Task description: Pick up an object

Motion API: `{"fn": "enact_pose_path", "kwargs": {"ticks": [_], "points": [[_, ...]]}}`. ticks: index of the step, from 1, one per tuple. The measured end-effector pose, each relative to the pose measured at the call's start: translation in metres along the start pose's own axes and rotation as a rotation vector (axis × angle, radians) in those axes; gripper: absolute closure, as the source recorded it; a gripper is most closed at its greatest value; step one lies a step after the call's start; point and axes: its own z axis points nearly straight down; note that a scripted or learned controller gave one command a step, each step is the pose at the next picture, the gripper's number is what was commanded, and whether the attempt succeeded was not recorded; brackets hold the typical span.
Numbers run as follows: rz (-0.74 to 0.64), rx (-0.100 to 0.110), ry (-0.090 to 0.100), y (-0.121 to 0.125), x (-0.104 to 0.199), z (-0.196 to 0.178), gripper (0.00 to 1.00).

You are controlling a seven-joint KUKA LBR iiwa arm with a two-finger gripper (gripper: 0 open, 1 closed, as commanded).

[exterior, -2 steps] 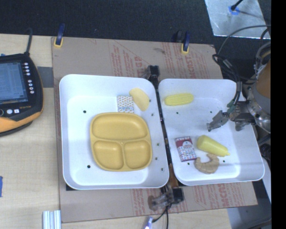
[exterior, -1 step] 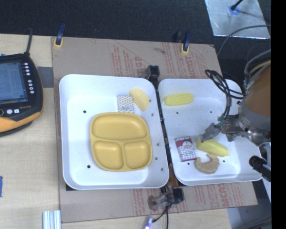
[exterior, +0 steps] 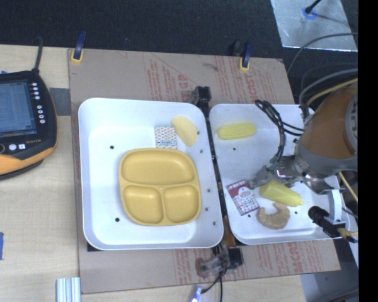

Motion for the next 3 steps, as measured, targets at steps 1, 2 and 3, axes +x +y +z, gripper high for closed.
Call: {"fn": "enact_pose_path", "kwargs": {"ticks": [1, 2, 3], "points": [[-0.004, 0.001, -0.002, 0.0, -0.001, -0.011, 1.0], [-0.004, 0.001, -0.002, 0.0, -0.001, -0.011, 0.0], [0.001, -0.001, 0.0, -0.045, 0.0, 0.0, 0.0]]}}
